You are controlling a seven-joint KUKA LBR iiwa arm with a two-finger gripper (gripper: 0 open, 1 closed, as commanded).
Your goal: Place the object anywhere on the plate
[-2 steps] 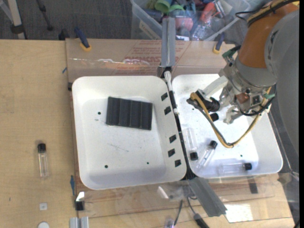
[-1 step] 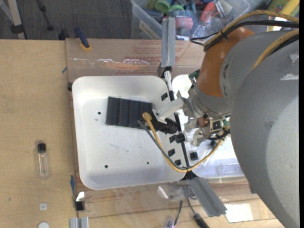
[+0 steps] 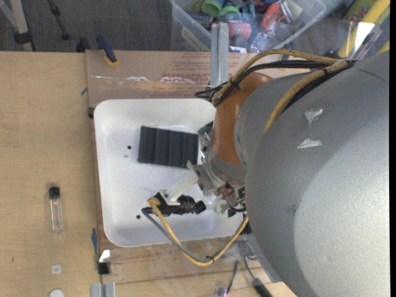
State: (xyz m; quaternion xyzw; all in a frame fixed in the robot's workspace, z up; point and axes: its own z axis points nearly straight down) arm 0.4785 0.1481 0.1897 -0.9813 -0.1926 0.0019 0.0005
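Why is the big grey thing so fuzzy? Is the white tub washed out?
Camera view: the arm is close to the lens, so soft and oversized; the bin is bright, nearly washed out, yet the black block in it looks crisp; glare streaks the board above.

Grey arm [image 3: 322, 166] in from the right — orange-banded wrist [image 3: 230, 132], tool [image 3: 207, 187] beyond.

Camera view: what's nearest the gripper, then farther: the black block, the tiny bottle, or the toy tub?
1. Black ribbed rectangular block, in the white bin, beside the gripper.
2. Small clear black-capped vial, left on the wooden bench.
3. Clear plastic tub of colourful toys, beyond the bench.
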